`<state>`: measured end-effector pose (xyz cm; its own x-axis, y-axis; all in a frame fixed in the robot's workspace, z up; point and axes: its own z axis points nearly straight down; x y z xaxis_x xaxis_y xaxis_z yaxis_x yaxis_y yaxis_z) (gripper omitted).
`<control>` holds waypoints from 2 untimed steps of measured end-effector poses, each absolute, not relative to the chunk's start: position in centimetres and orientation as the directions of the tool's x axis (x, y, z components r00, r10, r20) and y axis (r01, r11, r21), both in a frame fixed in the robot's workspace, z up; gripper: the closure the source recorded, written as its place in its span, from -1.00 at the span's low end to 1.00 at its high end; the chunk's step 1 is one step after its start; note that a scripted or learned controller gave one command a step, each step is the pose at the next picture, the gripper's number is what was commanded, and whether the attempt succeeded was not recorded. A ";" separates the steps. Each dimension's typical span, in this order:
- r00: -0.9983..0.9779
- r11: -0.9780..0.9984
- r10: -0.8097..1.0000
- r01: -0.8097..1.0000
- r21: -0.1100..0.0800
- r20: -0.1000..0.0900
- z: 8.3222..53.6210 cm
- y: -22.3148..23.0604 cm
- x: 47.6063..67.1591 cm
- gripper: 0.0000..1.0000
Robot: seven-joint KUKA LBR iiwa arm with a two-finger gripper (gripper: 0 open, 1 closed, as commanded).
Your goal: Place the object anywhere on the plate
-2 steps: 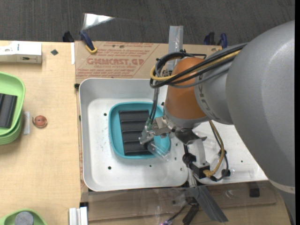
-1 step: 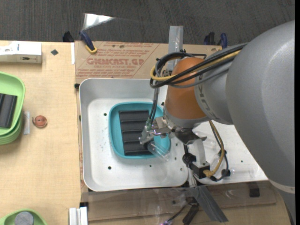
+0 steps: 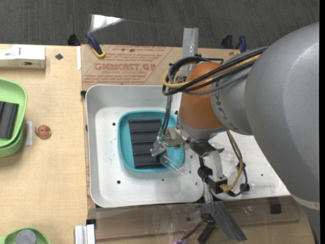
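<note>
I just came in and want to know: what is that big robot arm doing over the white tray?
The grey robot arm with an orange band reaches from the right into a shallow white bin. Its gripper sits low over a teal plate that carries a dark ribbed rectangular object. The object lies on the plate already; whether the gripper is touching it is hard to tell.

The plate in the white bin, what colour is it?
Teal blue plate, seen in the camera view.

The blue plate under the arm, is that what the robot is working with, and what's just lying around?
Job:
blue plate
dark ridged object lying on it
gripper over the plate's right edge

Lying about:
green tray at left
small reddish disc
cardboard sheet
</note>
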<state>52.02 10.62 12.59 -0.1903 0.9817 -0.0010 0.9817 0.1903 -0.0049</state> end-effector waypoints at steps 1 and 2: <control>-0.190 0.190 0.982 0.982 -0.005 -0.001 12.6 10.6 52.0 -1.00; -0.190 0.190 0.982 0.982 -0.005 -0.001 12.6 10.6 52.0 -1.00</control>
<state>52.02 10.62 12.59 -0.1903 0.9817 -0.0010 0.9817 0.1903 -0.0049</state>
